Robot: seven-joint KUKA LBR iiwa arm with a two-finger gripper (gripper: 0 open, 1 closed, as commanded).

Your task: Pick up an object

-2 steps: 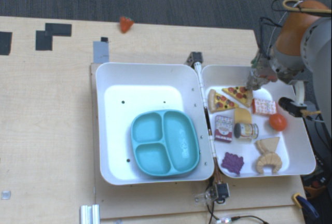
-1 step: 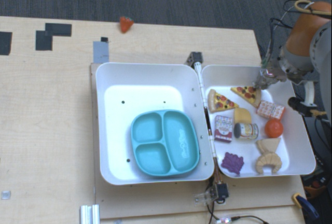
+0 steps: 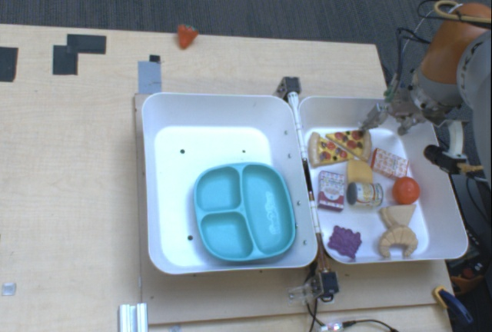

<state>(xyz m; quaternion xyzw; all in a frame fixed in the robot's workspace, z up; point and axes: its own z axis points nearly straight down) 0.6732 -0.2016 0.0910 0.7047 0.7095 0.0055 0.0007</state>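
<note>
The right bin (image 3: 442, 242) holds several toy foods: a pizza slice (image 3: 338, 146), a yellow cheese block (image 3: 359, 170), a small red and white box (image 3: 331, 190), a jar (image 3: 364, 194), a red tomato (image 3: 406, 190), a white and red packet (image 3: 389, 163), a purple grape bunch (image 3: 345, 241) and a croissant (image 3: 397, 238). My gripper (image 3: 390, 117) hovers over the bin's back edge, just right of the pizza slice. Its fingers are spread and open, with nothing between them.
The left bin (image 3: 165, 169) holds a teal divided plate (image 3: 244, 210). A small red object (image 3: 187, 36) lies on the bench behind the bins. Dark tape patches (image 3: 77, 52) mark the bench at the far left. Cables (image 3: 319, 288) sit at the front between the bins.
</note>
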